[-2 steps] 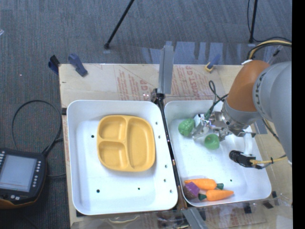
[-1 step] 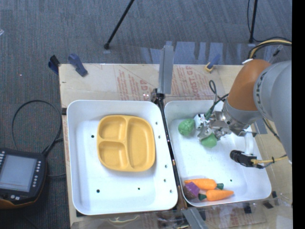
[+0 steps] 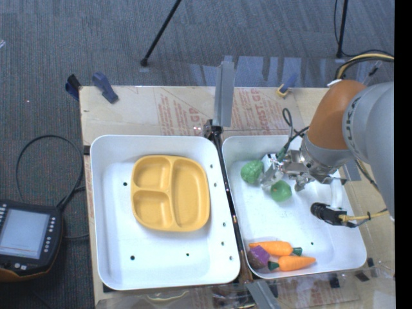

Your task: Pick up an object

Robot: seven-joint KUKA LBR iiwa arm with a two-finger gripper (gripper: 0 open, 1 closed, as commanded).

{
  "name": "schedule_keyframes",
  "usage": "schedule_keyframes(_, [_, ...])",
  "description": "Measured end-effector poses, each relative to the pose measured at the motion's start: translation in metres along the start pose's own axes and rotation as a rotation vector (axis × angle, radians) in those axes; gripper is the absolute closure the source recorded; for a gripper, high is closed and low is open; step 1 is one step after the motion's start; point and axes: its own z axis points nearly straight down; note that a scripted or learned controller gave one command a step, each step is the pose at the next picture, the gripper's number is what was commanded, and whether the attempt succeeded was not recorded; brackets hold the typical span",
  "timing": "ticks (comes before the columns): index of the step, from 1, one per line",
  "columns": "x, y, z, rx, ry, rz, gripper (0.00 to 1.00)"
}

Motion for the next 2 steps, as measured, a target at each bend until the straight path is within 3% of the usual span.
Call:
schedule_keyframes(1, [-0.001,0.000,-0.005,0.007,0.002,0.001,1.00])
schedule_keyframes(2, [0.052,-0.003,-0.130,-0.024,-0.003,-0.072,1.00])
